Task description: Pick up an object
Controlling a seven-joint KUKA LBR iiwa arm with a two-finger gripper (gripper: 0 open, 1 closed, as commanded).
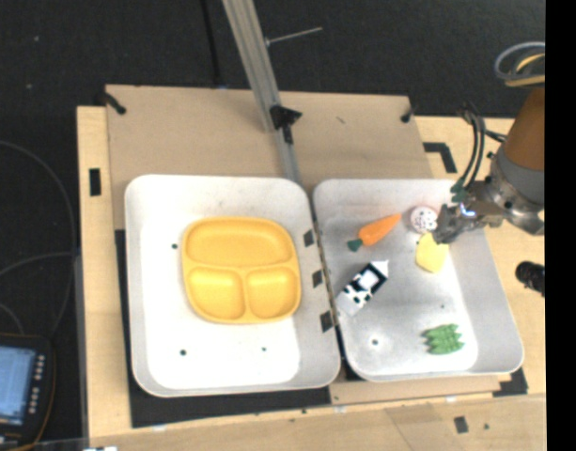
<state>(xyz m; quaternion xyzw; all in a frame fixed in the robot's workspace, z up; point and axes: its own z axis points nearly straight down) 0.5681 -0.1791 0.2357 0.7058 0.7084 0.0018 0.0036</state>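
The gripper (pixel 449 225) is being held low over the right bin (pixel 485 332), and whether it is released or clenched cannot be told. A yellow piece (pixel 430 254) is lying just beneath it, seemingly touching. Beside it, a toy carrot (pixel 379 229) and a pink-white disc (pixel 423 218) are resting. Nothing is being lifted yet; grasping and raising are judged outstanding.

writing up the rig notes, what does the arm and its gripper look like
The arm comes in from the right: a wide orange band, then a grey metal wrist section below it. Dark cables loop along its left side. The gripper is small, dark grey to black, with a glint of light metal on it. Finer markings are too blurred to read.
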